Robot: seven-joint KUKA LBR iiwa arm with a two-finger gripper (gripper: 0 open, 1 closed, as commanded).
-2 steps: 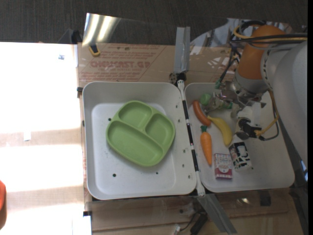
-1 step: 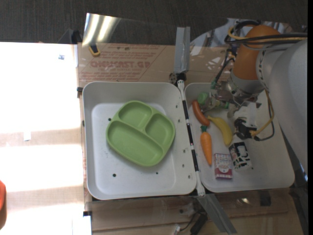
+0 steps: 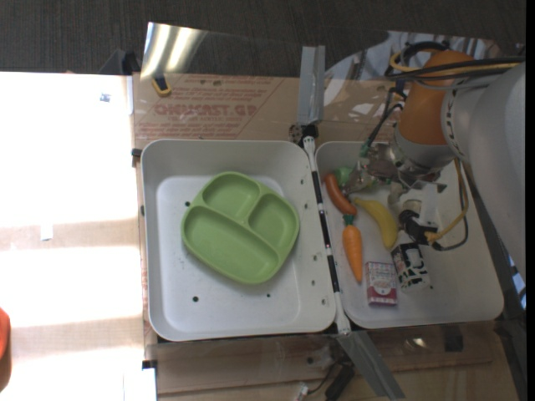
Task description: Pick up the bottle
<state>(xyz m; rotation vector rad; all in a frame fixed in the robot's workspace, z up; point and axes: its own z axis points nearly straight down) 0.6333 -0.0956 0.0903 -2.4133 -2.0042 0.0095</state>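
Note:
My gripper (image 3: pixel 369 174) hangs low over the back of the right bin (image 3: pixel 468 307), just right of a red-orange sausage-like piece (image 3: pixel 338 194). A small dark object with white markings (image 3: pixel 410 267) lies toward the front of this bin, right of a red carton (image 3: pixel 382 284). It may be the bottle, but its shape is too small to make out. It lies well in front of the gripper and apart from it. No object shows in the gripper.
A yellow banana (image 3: pixel 380 220) and an orange carrot (image 3: pixel 354 251) lie in the right bin between the gripper and the carton. The left bin (image 3: pixel 167 307) holds a green divided plate (image 3: pixel 241 226). A raised divider (image 3: pixel 324 241) separates the bins.

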